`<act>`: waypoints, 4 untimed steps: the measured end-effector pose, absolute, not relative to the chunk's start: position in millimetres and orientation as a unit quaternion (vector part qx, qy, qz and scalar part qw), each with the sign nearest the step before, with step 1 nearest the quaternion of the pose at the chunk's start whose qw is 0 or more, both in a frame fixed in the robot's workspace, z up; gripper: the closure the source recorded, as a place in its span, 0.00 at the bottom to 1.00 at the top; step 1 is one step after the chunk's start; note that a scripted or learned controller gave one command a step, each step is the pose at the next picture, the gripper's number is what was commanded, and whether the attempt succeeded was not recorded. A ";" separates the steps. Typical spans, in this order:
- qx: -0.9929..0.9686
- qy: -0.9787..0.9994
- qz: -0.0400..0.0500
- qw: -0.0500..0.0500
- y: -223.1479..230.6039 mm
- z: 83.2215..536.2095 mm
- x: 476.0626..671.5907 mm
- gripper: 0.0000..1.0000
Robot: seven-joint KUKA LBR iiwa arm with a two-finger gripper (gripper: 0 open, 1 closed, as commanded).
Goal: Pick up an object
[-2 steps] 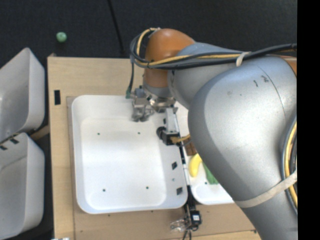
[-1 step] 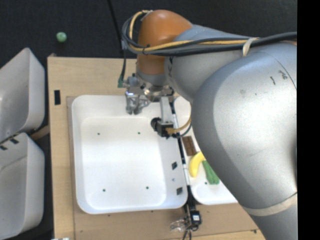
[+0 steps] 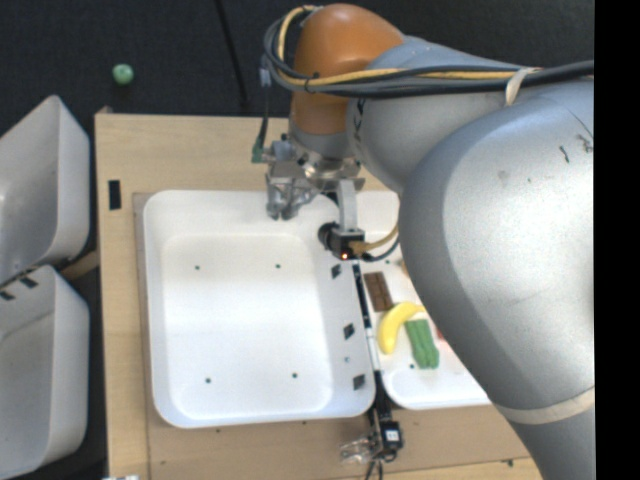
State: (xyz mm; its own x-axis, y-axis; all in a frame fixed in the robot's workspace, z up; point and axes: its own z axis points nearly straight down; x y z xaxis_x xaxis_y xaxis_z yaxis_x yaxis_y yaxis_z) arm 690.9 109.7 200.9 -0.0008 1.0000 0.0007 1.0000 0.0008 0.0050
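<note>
My gripper [image 3: 283, 204] hangs over the far edge of the left bin [image 3: 160, 268], below the orange wrist band. Nothing shows between its fingers. In the right bin [image 3: 440, 393] lie a yellow banana [image 3: 396, 323], a green object [image 3: 423, 344] right beside it, and a brown block [image 3: 377, 288] a little farther back. The grey arm covers most of the right bin.
The wooden bench [image 3: 120, 268] borders both bins. White containers [image 3: 35, 268] stand off the bench at the left. A small green ball [image 3: 123, 73] lies on the dark floor at the far left. A cable clip [image 3: 368, 448] sits at the bench's front edge.
</note>
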 end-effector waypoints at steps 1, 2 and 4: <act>0.707 0.707 0.002 0.001 107.0 226.8 690.5 1.00; 0.708 0.706 0.007 0.005 106.3 122.7 694.2 1.00; 0.706 0.708 0.003 0.002 119.8 206.0 690.7 1.00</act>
State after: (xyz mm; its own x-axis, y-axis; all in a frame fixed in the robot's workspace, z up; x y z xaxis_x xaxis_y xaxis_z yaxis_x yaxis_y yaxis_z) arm 690.7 119.8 206.0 -0.0036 1.0000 0.0017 1.0000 0.0036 0.0073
